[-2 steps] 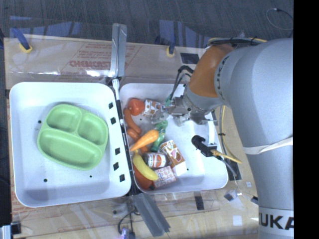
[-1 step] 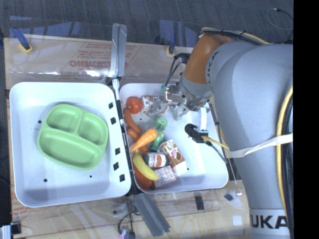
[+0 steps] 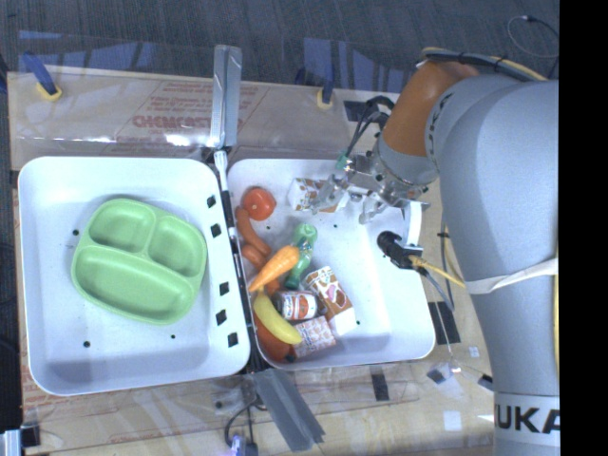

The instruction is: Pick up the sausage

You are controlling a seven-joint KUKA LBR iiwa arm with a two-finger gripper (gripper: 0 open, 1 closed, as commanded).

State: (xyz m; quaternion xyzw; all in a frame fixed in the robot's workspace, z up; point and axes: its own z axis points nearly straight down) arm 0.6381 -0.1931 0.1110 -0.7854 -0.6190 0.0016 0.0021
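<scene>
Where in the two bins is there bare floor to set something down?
Left bin: bare strip along the near edge and corners around the green tray. Right bin: bare floor right of the snack packet, toward the right wall. Crowded: its left side, where sausage, carrot, banana and tomato pile up.

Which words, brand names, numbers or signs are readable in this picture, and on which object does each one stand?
"UKA": white letters on the arm's grey base, cut off at the left.
Red print on the clear sheet behind the bins: mirrored, too faint to read.
Labels on the can and the small packets in the right bin: too small and blurred to read.
</scene>
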